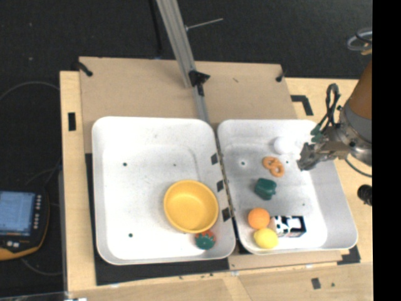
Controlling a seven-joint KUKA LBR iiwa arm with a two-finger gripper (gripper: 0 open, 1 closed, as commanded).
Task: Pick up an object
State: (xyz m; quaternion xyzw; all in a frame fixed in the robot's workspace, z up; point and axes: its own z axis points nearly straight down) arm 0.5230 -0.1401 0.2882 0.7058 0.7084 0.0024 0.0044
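Gripper (pixel 305 160): hung over the right bin's (pixel 332 193) upper right part, tip pointing left and down; finger gap could not be told.
Pretzel (pixel 273 165): lay just left of the gripper tip, apart from it, on the bin floor.
White ball (pixel 283 145): sat just above the pretzel, up and left of the gripper, pale against the bin.
Green block (pixel 265 188): lay below the pretzel, down and left of the gripper.
Orange (pixel 258 218), lemon (pixel 265 238): touching one another at the bin's lower edge, well apart from the gripper.
Cow toy (pixel 290 226): black and white, just right of the lemon.
Arm (pixel 360 115): reached in from the right, orange band above the wrist, wrist bent toward the bin.
Left bin (pixel 125 168): held a yellow bowl (pixel 190 205) near its lower right, with a small green-and-red toy (pixel 205 239) just below the bowl.
Pole (pixel 178 39): slanted down to the gap between the bins.
Pendant (pixel 20 221): lay far left, off the bench.
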